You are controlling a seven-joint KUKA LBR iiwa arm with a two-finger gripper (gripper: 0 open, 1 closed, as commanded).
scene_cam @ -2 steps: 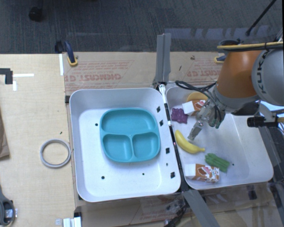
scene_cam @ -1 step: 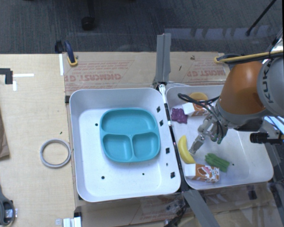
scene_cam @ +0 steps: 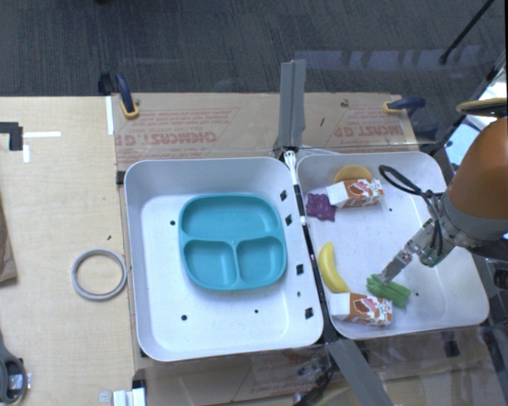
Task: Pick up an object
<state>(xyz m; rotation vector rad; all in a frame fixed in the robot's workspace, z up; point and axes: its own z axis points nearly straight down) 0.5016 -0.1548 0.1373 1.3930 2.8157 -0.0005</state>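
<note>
The claw (scene_cam: 390,273) is reaching into the right bin (scene_cam: 457,309) at lower right, its tip touching a green object (scene_cam: 389,289); I cannot tell its state. A carton (scene_cam: 363,309) and banana (scene_cam: 330,268) are lying nearby, left of the green object.

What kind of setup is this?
Likely a lab bench for robot pick testing: two white bins side by side, a gripper over toy food like the banana, and a clamped cardboard sheet underneath.
</note>
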